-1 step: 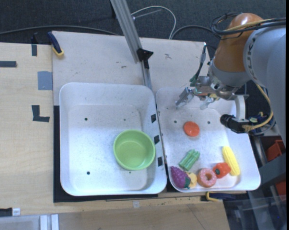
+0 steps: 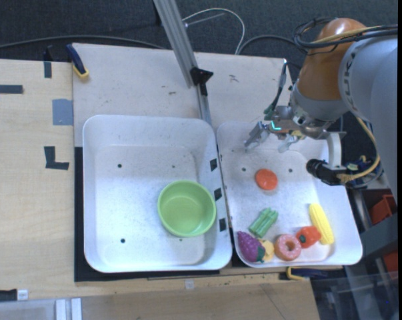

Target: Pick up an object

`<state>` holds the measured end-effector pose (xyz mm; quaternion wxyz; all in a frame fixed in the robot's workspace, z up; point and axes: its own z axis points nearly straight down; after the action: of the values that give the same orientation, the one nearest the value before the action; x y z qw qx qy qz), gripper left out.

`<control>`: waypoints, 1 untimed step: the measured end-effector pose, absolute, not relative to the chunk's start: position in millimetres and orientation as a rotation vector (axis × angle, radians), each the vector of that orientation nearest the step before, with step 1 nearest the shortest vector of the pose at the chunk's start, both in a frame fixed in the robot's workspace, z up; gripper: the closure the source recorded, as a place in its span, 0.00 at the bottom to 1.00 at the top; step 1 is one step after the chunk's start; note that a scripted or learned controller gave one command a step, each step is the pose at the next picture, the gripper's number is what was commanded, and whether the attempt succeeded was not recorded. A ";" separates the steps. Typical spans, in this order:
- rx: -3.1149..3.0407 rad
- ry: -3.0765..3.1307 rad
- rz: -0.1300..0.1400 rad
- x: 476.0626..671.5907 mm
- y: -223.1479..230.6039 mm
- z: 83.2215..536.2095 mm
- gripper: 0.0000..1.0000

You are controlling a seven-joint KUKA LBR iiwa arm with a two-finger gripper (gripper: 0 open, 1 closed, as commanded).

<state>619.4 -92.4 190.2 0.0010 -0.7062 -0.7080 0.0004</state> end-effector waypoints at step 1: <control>-2.217 -2.219 0.009 618.3 -101.9 132.6 0.00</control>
<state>618.3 -101.9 132.6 0.0022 -0.7068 -0.7074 0.0030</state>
